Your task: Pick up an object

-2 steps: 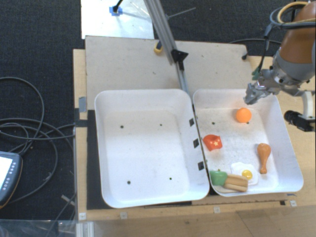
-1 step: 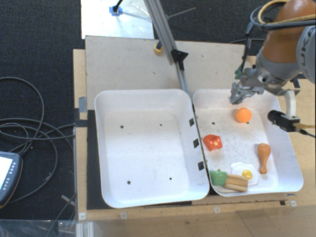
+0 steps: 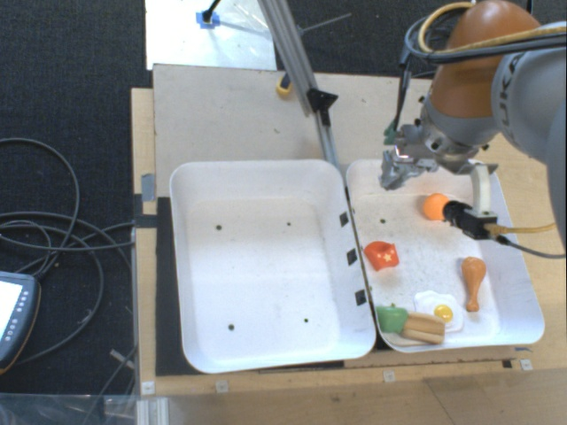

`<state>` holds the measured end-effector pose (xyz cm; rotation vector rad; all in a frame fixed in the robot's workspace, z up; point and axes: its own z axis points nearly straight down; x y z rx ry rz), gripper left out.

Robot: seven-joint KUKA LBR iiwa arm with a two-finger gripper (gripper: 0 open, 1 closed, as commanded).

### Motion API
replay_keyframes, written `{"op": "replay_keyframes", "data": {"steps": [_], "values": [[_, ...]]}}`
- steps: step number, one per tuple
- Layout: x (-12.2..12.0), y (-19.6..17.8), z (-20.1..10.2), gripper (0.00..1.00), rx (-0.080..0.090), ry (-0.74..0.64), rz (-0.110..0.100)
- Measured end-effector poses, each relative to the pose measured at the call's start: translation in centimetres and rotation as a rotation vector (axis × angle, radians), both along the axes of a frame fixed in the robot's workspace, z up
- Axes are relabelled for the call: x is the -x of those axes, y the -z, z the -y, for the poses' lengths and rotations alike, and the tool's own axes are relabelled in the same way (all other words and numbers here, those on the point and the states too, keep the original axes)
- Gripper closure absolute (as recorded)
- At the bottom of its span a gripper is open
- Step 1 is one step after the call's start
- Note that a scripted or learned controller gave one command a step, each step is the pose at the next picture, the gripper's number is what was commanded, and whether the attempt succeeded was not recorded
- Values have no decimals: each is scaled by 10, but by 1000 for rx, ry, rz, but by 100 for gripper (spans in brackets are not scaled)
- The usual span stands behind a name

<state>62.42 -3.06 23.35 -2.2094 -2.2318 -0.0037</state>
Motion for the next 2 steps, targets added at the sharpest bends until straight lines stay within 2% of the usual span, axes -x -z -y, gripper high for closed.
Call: {"op": "replay_keyframes", "data": {"steps": [2], "values": [[6,13,-102,100,0,-1,-1]]}}
